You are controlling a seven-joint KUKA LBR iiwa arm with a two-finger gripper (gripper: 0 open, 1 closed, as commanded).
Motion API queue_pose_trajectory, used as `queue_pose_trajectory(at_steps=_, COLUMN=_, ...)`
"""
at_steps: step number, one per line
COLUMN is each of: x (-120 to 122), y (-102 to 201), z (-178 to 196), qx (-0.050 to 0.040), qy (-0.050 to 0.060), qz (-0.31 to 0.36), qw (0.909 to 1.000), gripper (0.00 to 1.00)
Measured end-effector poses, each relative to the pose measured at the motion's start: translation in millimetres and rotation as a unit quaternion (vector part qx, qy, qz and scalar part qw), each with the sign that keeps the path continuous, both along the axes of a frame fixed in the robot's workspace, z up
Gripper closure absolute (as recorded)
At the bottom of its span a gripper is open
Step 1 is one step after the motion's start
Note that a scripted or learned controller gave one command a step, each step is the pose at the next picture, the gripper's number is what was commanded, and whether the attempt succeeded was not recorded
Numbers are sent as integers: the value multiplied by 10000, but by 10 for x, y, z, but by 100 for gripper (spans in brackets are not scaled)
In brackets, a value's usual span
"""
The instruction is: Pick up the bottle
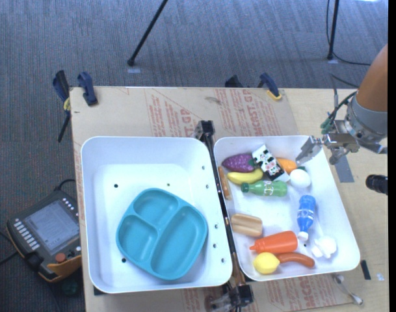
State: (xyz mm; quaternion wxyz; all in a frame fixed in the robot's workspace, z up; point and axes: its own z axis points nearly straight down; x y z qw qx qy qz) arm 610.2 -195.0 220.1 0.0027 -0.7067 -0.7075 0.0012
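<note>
Blue bottle (306, 213) flat in the right bin (346, 229) — gripper (313, 147) above the far rim, fingers spread, nothing between them.

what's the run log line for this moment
arm: at right bin's far right rim | gripper: holds nothing | blue bottle: lying in right bin | green bottle: lying | plate: left bin

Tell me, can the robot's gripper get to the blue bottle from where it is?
Probably yes. The blue bottle lies on top in the right bin with nothing covering it, and the gripper hangs just above that bin's far edge.
</note>
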Motion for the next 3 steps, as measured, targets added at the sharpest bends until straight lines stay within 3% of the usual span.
queue_pose_trajectory(at_steps=1, x=-762, y=-180, z=-986, qx=11, qy=12, qz=39, qw=10000, gripper=0)
queue_pose_trajectory(at_steps=2, x=-757, y=-188, z=-902, qx=20, qy=21, qz=21, qw=10000, gripper=100)
queue_pose_trajectory(at_steps=3, x=-1102, y=-121, z=73, qx=-8, qy=-2, qz=-1446, qw=9895, gripper=100)
